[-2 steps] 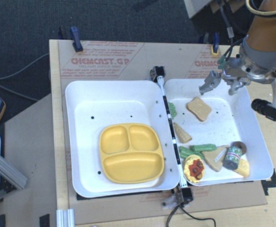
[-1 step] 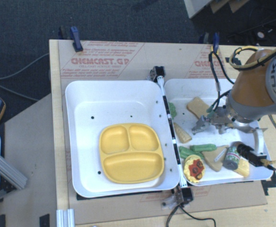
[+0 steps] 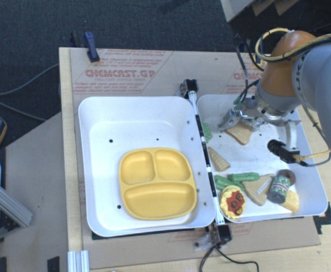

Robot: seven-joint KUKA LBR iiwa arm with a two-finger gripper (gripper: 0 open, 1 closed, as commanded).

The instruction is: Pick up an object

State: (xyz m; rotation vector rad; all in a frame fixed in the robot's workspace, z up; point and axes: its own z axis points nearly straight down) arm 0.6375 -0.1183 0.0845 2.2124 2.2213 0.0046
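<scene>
Cardboard-topped bench (image 3: 120, 75), dark carpet around. Two white bins (image 3: 97, 118); one yellow divided plate (image 3: 156, 183); one toast slice (image 3: 240, 134) beneath gripper (image 3: 242, 118), grip state unclear.

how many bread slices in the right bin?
3. One bread slice lies under the gripper at the bin's far side, one by the divider, one near the can. The arm may hide more.

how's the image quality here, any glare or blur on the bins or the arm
Camera view: even, soft light; the white bins look bright but keep detail, and the yellow plate is sharp. The arm casts only faint shadow; small items near the gripper look slightly soft.
</scene>
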